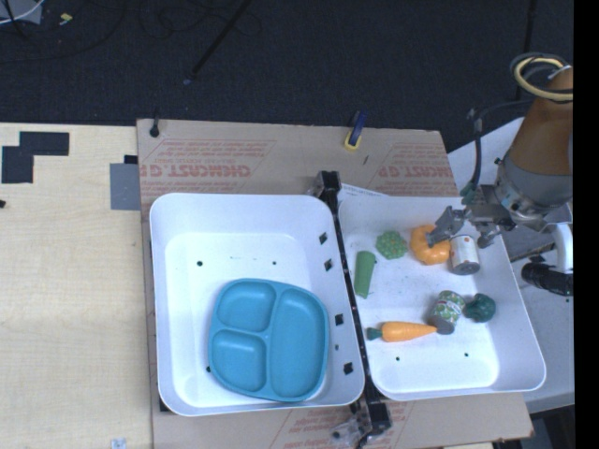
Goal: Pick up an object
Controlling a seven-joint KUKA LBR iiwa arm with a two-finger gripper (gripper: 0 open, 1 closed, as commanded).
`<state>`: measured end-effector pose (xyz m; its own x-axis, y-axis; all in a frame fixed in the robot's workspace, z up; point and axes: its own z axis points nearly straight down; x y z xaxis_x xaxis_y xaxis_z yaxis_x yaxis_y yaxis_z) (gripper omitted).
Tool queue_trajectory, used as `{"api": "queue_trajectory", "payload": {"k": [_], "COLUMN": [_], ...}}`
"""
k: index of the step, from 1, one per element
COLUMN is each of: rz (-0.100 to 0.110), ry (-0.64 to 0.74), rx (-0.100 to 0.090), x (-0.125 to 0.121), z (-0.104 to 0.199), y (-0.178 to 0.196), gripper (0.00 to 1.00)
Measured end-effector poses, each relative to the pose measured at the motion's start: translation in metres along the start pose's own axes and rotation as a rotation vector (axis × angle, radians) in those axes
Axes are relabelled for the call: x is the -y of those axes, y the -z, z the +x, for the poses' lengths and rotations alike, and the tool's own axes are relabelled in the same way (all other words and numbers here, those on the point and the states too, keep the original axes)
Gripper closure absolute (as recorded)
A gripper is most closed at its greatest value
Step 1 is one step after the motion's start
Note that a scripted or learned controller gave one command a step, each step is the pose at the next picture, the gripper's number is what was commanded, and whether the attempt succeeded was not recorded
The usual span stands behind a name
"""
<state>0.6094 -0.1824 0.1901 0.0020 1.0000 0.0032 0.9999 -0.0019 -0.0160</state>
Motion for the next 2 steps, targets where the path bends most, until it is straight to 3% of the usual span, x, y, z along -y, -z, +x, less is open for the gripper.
{"api": "queue_trajectory", "payload": {"k": [1, 2], "rz": [-0.015, -0.009], "ry": [0.002, 0.003], "rx": [0.003, 0.001], "x": [-0.003, 0.004], "z": [0.000, 0.007], "y": [0.009, -0.049], "gripper": [0.00, 0.00]}}
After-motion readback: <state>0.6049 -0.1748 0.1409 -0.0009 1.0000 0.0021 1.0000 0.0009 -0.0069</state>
